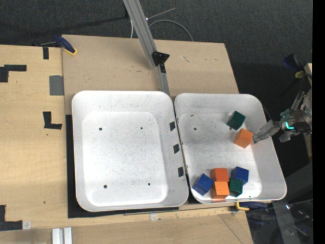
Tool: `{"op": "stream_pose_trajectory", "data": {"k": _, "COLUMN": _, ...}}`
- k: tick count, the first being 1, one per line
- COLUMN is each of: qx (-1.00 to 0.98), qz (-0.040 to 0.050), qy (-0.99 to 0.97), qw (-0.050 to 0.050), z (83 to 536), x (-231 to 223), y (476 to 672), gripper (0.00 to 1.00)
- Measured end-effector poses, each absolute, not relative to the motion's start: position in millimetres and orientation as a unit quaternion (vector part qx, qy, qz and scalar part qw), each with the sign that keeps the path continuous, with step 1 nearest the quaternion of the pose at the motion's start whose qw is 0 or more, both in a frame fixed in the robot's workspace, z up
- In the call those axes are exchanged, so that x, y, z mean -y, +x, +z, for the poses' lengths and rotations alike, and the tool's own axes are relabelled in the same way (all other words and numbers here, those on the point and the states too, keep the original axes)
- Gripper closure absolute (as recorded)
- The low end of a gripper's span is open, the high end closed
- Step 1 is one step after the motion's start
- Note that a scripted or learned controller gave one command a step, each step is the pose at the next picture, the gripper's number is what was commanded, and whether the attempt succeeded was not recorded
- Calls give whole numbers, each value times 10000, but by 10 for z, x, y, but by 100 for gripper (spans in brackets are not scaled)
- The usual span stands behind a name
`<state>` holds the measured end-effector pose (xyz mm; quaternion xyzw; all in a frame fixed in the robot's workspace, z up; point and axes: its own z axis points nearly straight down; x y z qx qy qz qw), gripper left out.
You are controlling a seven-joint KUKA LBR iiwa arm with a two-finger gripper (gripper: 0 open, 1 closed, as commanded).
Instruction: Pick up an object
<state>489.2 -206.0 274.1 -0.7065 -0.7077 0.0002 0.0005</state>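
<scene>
Camera view has the gripper (261,132) at the right bin's (203,105) right rim, just beside an orange cube (244,138), finger spread impossible to tell, so it looks like an approach needing a closing grasp.

metal rail (142,24), blue clamp (66,44), black tape marks (50,119)
</scene>
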Motion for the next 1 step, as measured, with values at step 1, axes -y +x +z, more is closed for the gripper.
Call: {"op": "stream_pose_trajectory", "data": {"k": 1, "qx": 7074, "qz": 20, "qy": -7068, "qw": 34, "z": 2114, "x": 2017, "y": 4930, "gripper": 0}}
